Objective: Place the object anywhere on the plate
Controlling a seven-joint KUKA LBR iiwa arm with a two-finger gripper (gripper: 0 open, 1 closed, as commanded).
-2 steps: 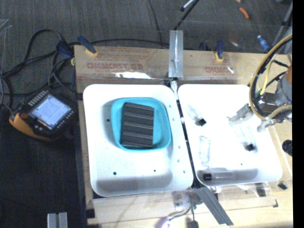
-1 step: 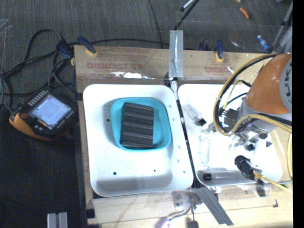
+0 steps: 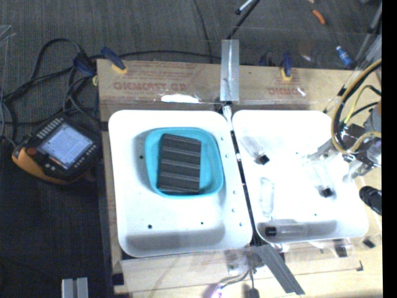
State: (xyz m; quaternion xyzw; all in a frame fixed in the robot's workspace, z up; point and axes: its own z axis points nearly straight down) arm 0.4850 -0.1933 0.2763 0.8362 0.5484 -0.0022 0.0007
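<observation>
Dark ribbed block [image 3: 180, 162] on turquoise plate [image 3: 214, 166]

Counting two white bins [image 3: 177, 241] [image 3: 298, 120], one blue plate [image 3: 214, 166], one dark ridged block [image 3: 180, 163], one pendant [image 3: 59, 149], two blue clamps [image 3: 113, 59] [image 3: 285, 66] sitting on the surface [image 3: 161, 82].

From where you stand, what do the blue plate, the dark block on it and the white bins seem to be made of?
The blue plate looks like smooth moulded plastic, evenly coloured with rounded corners. The dark block seems matte grey, with ribs across its top; possibly rubber or plastic, hard to tell. The white bins look like glossy plastic, with soft rounded rims.
</observation>
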